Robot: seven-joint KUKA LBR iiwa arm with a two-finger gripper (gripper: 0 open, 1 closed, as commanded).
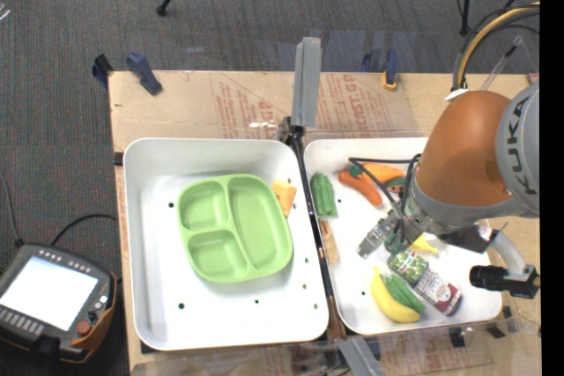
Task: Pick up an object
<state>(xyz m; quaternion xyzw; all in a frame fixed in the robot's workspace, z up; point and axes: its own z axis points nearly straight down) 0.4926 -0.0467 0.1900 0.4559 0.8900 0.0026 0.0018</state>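
I'm seeing a lime-green divided plate (234, 227) in a white left bin (150, 277), a yellow banana (393, 301), an orange carrot (360, 187), a green cucumber (322, 195), and a pale brown tabletop (211, 106) showing red print

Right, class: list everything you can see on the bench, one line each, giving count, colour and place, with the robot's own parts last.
bins: 2, white, side by side on the bench
tray: 1, green, three compartments, in the left bin
wedge: 1, yellow-orange, left bin, at the tray's right edge
cucumber: 1, green, right bin, left side
carrots: 2, orange, right bin, top
banana: 1, yellow, right bin, bottom
packet: 1, green, white and red, beside the banana
arm: 1, grey and orange, over the right bin
gripper: 1, over the right bin's middle
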